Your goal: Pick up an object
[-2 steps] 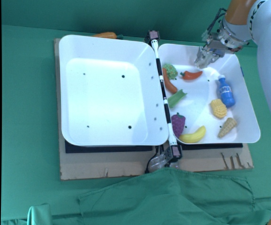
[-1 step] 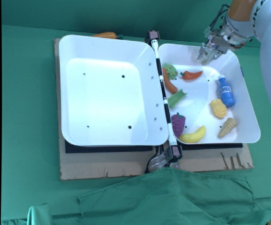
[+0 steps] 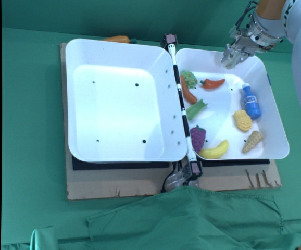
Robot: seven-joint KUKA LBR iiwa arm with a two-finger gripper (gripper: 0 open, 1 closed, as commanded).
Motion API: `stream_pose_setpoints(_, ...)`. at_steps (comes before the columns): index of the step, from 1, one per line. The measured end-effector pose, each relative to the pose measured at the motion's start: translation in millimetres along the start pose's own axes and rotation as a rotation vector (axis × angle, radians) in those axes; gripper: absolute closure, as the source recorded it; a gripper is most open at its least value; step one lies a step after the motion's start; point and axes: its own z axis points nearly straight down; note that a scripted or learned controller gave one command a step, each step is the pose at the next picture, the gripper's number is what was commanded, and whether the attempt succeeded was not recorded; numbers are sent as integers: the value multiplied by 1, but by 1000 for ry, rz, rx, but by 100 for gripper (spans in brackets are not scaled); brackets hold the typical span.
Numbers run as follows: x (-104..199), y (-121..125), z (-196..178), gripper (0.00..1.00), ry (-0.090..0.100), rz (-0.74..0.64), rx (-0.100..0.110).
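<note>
Bench [image 3: 30, 139]: bears a cardboard sheet [image 3: 114, 189] with two bins on it, side by side.
Left bin [image 3: 77, 51]: touches the right bin [image 3: 275, 139] along a divider bar [image 3: 179, 95].
Right bin, left side: broccoli [image 3: 189, 78] far; carrot [image 3: 187, 91] just beside it; bean pod [image 3: 196, 109] nearer; grapes [image 3: 197, 137] nearest.
Right bin, middle: chili pepper [image 3: 212, 83] far, right of the broccoli; banana [image 3: 214, 150] near, right of the grapes.
Right bin, right side: bottle [image 3: 251, 102] far; pineapple [image 3: 242, 121] just nearer; corn cob [image 3: 252, 141] nearest.
Gripper [image 3: 230, 61]: above the right bin's far edge.
Behind left bin: a pepper [image 3: 117, 39] on the bench.
Near edge: cloth [image 3: 192, 217] overlapping the cardboard.
</note>
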Motion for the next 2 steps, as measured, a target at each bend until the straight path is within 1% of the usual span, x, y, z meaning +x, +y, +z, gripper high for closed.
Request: stream_pose_setpoints(2,-1,3,-28,100,-6,4,-14)
